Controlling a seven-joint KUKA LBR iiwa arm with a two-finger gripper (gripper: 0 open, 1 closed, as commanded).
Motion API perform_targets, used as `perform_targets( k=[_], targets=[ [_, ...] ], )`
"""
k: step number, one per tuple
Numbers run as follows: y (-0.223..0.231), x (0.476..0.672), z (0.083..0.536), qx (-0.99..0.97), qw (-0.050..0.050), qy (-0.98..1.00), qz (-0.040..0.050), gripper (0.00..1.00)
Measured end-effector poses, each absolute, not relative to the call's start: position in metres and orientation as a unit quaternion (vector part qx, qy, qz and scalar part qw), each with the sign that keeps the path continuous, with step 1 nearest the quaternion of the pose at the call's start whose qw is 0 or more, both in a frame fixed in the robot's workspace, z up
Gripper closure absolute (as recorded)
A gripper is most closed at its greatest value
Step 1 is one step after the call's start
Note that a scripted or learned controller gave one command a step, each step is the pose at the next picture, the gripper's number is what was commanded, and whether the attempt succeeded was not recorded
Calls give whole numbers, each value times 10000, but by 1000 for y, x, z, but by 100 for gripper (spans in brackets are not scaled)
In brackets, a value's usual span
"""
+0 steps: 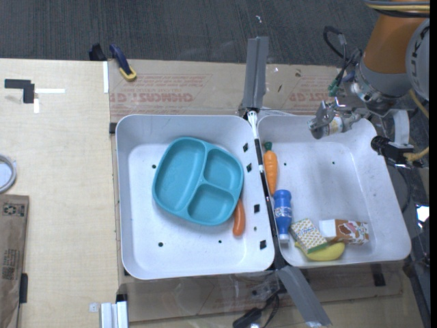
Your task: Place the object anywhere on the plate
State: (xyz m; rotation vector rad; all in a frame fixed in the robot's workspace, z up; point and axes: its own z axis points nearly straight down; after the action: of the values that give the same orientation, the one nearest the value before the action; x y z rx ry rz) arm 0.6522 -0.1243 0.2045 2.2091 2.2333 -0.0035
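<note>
A blue plate with three compartments lies in the left bin. A small orange sausage-shaped piece lies on the bin floor against the plate's right rim. In the right bin, a carrot and a blue bottle lie along the left wall. A yellow banana, a patterned packet and a brown-and-white box sit near the front wall. My gripper hangs over the right bin's back edge, well apart from all of these, with nothing seen in it.
A grey divider bar rises behind the seam between the bins. Cardboard lies behind the left bin, with a blue-and-yellow clamp at its corner. Cables hang by the arm at the right bin's far right side.
</note>
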Motion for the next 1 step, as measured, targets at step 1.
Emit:
perform_targets(
  k=[1],
  targets=[
    [-72,659,226,6732,9,7394,-2,100]
  ],
)
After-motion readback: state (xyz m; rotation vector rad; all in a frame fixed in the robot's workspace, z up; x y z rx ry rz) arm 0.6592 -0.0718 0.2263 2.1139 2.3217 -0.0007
